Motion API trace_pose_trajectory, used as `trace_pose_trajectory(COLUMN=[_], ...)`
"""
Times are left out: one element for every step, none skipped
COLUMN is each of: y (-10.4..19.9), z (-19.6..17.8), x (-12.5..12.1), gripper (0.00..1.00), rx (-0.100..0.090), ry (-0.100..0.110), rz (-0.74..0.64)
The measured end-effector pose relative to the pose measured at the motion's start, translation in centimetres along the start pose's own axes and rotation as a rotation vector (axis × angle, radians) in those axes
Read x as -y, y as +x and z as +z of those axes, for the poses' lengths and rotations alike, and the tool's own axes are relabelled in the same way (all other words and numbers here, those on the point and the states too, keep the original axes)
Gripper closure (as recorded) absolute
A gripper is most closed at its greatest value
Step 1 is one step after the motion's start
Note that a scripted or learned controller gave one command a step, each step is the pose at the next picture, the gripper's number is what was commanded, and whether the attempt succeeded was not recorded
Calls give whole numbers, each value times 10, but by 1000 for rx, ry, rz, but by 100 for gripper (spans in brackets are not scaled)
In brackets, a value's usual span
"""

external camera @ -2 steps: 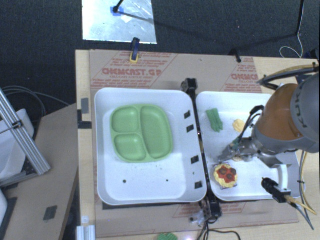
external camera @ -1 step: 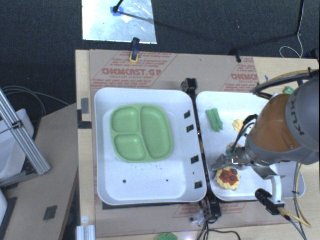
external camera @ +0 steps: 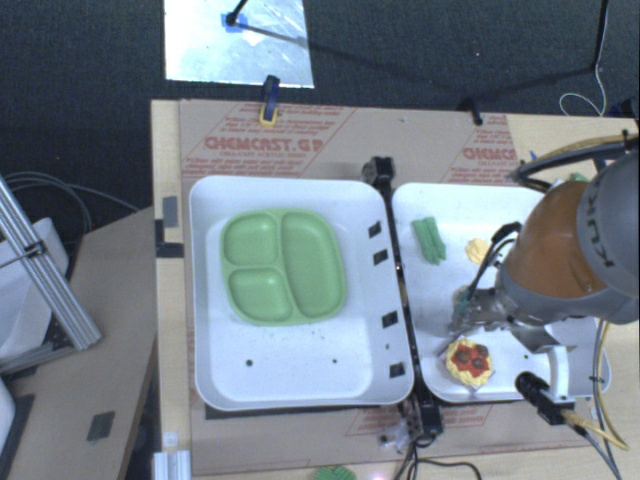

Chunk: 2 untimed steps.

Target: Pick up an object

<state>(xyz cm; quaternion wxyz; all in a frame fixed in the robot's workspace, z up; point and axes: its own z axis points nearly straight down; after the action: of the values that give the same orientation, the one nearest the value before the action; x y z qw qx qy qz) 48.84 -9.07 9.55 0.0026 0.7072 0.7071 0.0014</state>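
Two bins: sat side by side on counter point(external camera: 170, 298).
Left bin point(external camera: 300, 383): held green divided tray point(external camera: 283, 266).
Right bin point(external camera: 455, 203): green block point(external camera: 430, 239) at 11 o'clock, yellow piece point(external camera: 478, 250) near centre, red-yellow toy point(external camera: 469, 361) at 6 o'clock.
Arm point(external camera: 570, 253): entered from 3 o'clock.
Claw point(external camera: 467, 313): low, just above toy; open or closed, cannot tell.

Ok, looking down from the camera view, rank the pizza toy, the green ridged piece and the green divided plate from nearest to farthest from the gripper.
Measured from the gripper, low in the right bin:
1. Pizza toy, just below it near the bin's front edge.
2. Green ridged piece, toward the back of the same bin.
3. Green divided plate, across the divider in the left bin.
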Motion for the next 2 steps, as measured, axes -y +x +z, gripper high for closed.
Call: trace_pose_trajectory(y=[99, 92], z=[-94, -89], x=[-36, -33], gripper=[100, 0], rx=[-6, -2], ry=[-7, 4], rz=[-16, -3])
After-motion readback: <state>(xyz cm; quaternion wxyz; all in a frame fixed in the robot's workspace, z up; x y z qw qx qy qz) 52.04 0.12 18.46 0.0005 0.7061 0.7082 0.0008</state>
